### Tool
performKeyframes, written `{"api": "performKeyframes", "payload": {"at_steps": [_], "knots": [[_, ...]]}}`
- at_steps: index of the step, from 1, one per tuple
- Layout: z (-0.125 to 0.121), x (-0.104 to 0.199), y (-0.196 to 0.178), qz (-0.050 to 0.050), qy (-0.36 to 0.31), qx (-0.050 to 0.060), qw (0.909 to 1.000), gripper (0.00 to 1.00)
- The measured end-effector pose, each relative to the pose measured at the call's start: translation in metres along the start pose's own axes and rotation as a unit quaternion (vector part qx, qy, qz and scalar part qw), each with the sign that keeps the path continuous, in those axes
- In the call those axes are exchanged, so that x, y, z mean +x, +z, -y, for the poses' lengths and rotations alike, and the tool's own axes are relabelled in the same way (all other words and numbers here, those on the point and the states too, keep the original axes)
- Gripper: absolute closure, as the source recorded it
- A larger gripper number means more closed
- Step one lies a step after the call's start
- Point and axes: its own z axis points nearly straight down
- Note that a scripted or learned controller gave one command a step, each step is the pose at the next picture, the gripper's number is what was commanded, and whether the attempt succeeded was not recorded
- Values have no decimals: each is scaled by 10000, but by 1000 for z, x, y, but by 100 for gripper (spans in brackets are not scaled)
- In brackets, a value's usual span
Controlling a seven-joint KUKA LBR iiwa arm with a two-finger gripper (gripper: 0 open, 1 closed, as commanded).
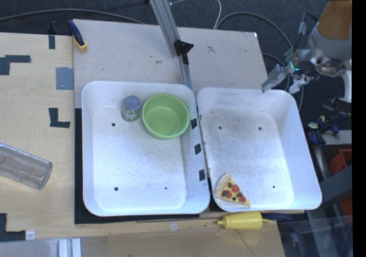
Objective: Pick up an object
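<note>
My gripper (282,82) hangs over the back right corner of the right bin (286,153), below the orange band of the arm. Its two fingers stand apart, with nothing between them. A toy pizza slice (231,190) lies in the right bin's front left corner, far from the gripper. In the left bin (103,187), a green bowl (166,115) sits at the back right. A small grey-topped can (131,108) stands upright against the bowl's left side.
A yellow squeeze bottle (240,221) lies on the bench just in front of the right bin. A clear plastic tumbler (23,167) lies at far left. A slanted metal pole (163,12) meets the bins' back edge. Cables trail behind.
</note>
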Motion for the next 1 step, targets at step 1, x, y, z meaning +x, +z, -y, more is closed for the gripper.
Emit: {"api": "performKeyframes", "payload": {"at_steps": [1], "knots": [[3,6,64,-10,-1,31,10000,0]]}}
